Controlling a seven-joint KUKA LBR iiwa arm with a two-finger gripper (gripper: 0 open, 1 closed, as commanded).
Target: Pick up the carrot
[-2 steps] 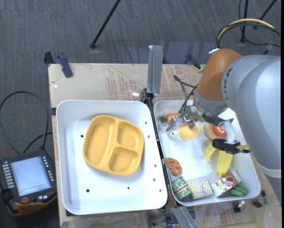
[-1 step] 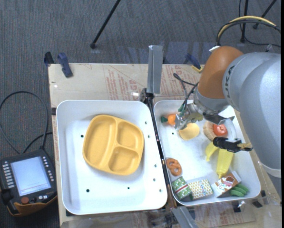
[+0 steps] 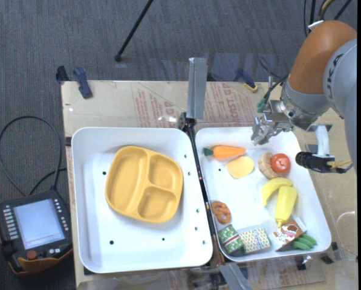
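The carrot (image 3: 227, 151) lies in the upper left part of the right bin (image 3: 321, 213), orange body pointing right, green top toward the divider between the bins. It rests flat on the bin floor, just above a pale yellow slice (image 3: 240, 167).

The jaws (image 3: 262, 132) hang over the upper edge of the right bin, right of the carrot and apart from it. Nothing sits between them; how wide they stand cannot be told from this angle.

Other contents of the right bin: a tomato (image 3: 280, 162), a banana (image 3: 274, 188), a pretzel (image 3: 221, 211) and small boxes (image 3: 244, 239) along the lower edge.

The left bin (image 3: 92, 246) carries a yellow divided plate (image 3: 145, 183). A pendant (image 3: 32, 225) lies lower left of the desk (image 3: 126, 98).
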